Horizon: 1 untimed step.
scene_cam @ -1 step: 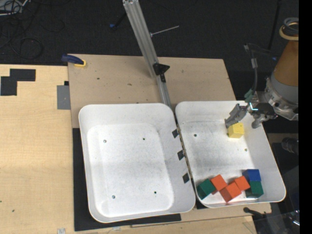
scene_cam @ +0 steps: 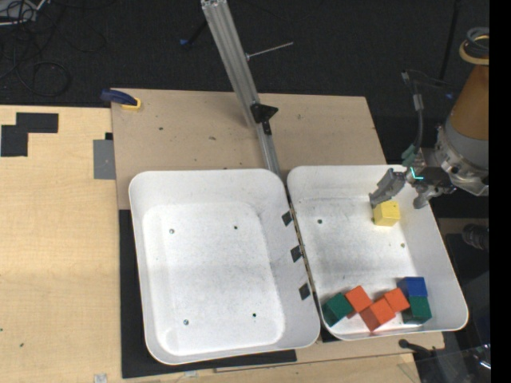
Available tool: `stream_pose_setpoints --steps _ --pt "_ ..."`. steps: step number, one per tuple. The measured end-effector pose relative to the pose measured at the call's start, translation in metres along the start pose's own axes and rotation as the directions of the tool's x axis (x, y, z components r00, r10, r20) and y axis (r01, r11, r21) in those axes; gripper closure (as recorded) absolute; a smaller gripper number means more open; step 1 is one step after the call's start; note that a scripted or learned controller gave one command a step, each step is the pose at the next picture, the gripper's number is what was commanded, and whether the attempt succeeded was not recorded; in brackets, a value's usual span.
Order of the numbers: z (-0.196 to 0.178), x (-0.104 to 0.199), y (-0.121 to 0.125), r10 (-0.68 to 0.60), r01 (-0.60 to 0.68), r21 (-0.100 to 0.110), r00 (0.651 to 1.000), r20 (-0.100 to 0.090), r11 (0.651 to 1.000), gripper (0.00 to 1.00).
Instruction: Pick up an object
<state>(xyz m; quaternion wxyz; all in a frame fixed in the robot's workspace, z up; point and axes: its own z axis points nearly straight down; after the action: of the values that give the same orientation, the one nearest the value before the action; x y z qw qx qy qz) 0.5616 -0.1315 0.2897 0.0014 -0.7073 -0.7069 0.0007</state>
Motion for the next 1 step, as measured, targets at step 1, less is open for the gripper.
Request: stream_pose_setpoints --steps 1 --pt "0.0454 0.0041 -0.0053 0.000 0.000 0.005 1.000 0.000 1.000 0.00"
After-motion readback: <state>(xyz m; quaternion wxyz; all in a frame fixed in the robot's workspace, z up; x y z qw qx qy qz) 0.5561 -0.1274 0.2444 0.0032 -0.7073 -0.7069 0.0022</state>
